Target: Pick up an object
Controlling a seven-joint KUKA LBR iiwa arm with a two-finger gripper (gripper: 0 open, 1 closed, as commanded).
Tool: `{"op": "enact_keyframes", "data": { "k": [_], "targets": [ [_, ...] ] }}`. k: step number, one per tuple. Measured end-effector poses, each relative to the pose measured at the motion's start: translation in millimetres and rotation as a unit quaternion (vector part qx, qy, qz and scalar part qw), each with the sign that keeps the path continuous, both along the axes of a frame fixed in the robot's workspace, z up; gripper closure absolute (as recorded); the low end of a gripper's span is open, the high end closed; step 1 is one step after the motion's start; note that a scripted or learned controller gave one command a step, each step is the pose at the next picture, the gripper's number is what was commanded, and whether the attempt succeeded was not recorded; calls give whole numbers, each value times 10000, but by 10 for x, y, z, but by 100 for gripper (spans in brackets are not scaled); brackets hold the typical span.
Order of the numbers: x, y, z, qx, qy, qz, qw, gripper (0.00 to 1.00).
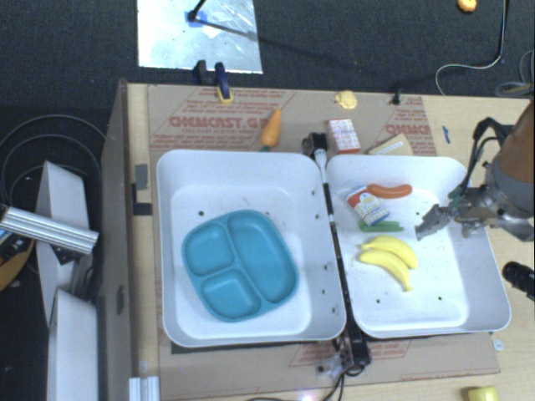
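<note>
The arm (512,170) is cut off by the right edge, so most of its body is not seen. A small yellow-green object (482,394) is cut by the bottom edge. The label on the small packet (369,206) cannot be read. The gripper (435,221) is blurred.

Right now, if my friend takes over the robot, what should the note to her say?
Gripper: over the right bin, near its right side, holding nothing that I can see.
Things: bananas, a small carton and an orange sausage lie in the right bin. A blue tray sits in the left bin.
Done: nothing picked up.
Left: grab one object, maybe the bananas nearby.
</note>
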State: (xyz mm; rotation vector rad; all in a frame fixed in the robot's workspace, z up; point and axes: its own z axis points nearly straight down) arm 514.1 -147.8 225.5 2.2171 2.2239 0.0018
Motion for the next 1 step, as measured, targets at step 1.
{"op": "enact_keyframes", "data": {
  "k": [1],
  "targets": [
    [-2, 323, -1243, 15, 40, 16, 10000, 0]
  ]
}}
